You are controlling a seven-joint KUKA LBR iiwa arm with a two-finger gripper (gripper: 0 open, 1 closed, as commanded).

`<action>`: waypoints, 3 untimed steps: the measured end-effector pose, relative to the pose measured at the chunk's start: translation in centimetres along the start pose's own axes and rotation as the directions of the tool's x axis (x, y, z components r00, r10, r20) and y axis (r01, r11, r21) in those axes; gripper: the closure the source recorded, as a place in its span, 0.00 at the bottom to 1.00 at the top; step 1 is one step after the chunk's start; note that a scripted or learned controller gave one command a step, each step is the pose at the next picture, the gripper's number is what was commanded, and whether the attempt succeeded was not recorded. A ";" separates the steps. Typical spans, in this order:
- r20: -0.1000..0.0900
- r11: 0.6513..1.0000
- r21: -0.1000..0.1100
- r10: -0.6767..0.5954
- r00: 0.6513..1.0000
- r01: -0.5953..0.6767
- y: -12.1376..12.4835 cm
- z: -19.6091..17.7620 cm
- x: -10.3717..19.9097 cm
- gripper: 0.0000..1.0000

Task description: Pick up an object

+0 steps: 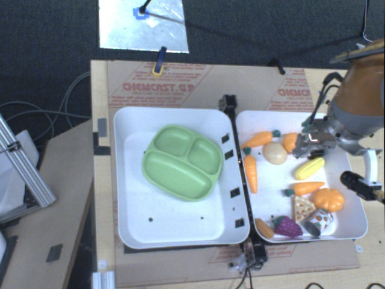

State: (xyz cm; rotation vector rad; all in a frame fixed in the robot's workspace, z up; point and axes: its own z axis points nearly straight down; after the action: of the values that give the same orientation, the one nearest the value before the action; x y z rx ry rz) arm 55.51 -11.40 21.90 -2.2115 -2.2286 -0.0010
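Overhead, two white bins side by side on the bench. Left bin (129, 179) holds a green divided plate (182, 161), lying flat, near the middle.

Right bin (358, 221) carries the toy food. The arm enters from the right, grey wrist under an orange band. Gripper (308, 143) is low over the bin's upper part; whether its fingers are open or closed cannot be told, and nothing is visibly between them.

Nearest things to the gripper: a small orange fruit (290, 142) just to its left, touching or nearly so; yellow corn (309, 168) just below it, tilted; a beige ball (275, 153) left of the corn.

Others around:
- a carrot (258, 139) at upper left, slanted, near the dividing wall
- a second carrot (251, 174), upright along that wall
- a third carrot (307, 188) below the corn, lying nearly level
- a pumpkin (329, 200) beside it, to the right
- a pizza slice (302, 209) below the third carrot
- purple grapes (289, 226) at the bottom edge, with a bread-like piece (263, 227) to their left.

Items are crowded along the bottom and right.
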 end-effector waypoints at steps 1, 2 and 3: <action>0.000 1.000 -0.002 -0.002 1.000 0.002 -1.6 -1.1 4.5 1.00; -0.001 1.000 0.001 -0.002 1.000 0.002 -3.9 -0.1 10.3 1.00; 0.000 1.000 -0.002 -0.002 1.000 0.002 -4.6 -1.0 13.7 1.00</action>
State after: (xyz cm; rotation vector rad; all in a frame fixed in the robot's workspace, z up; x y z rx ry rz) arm 50.82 2.25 22.90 -2.2107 -2.2314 -0.0034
